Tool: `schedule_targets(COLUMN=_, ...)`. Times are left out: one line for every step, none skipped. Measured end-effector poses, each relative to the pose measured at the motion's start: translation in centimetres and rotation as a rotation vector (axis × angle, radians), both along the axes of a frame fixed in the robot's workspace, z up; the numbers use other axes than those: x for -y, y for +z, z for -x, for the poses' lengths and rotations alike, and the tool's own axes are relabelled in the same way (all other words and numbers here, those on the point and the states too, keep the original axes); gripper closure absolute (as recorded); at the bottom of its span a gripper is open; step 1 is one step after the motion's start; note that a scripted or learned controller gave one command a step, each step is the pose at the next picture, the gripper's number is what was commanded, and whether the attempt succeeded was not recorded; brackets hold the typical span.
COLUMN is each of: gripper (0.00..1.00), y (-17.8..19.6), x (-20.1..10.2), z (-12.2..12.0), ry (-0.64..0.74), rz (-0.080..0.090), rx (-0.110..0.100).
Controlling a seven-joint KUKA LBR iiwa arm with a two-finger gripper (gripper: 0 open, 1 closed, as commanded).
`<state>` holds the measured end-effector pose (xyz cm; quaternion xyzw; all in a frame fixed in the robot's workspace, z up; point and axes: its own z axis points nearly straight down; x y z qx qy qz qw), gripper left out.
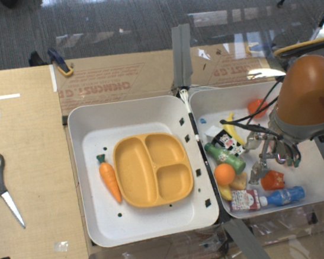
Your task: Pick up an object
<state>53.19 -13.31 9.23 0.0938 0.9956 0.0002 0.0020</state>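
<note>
objects for picking lie heaped in the right bin [323,193]: we see an orange ball [224,174], a green bottle [226,154] with a black-and-white label, a banana [232,130] partly under cables, a small red piece [272,180], a blue bottle [282,197] lying on its side along the near wall, a pink-and-white packet [244,200] just beside it, and a red-orange round thing [256,106] near the far wall. the arm [304,100], its orange band uppermost, leans in from the right over this bin. its pincer [266,162] hangs low among the items, between the orange ball and the red piece; we cannot tell whether it is spread or pressed together, and nothing is plainly caught in it. the left bin [91,178] carries a yellow divided tray [154,168] with a toy carrot [109,180] lying just beside its left edge, on the bin floor. on the bench [25,175] to the left, well apart from both bins, rests a pair of scissors [1,184].
</note>
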Motion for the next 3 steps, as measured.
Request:
schedule_targets(gripper=0.0, y=0.1, x=-2.7, z=-5.7, ry=-0.006, rz=0.001, rx=0.001)
schedule_targets(gripper=0.0, y=0.2, x=5.2, z=-1.7, ry=0.119, rz=0.001, rx=0.0)
schedule_targets(gripper=1.0, y=1.2, x=5.2, z=-1.8, ry=0.121, rz=0.002, rx=0.004)
